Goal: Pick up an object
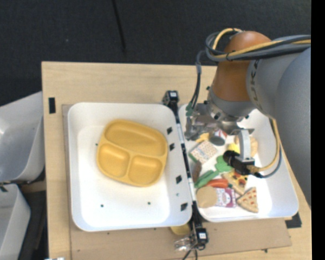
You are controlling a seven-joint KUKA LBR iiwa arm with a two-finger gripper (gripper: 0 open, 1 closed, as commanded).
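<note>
A yellow divided plate (pixel 132 152) is lying in the left bin (pixel 81 199), well to the left of the gripper (pixel 210 130). The gripper is hanging over the right bin (pixel 279 196), just above the toy pile (pixel 225 172); a patterned packet (pixel 204 152) is lying directly beneath it, a pizza slice (pixel 248 201) further right. Whether it is gripping anything cannot be told.

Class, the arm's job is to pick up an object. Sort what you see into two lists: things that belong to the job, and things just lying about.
Belongs to the job:
- pincer, low over the right bin
- pile of small toys in that bin
- pizza slice toy at the pile's near edge

Just lying about:
- yellow divided plate
- left bin holding it
</note>
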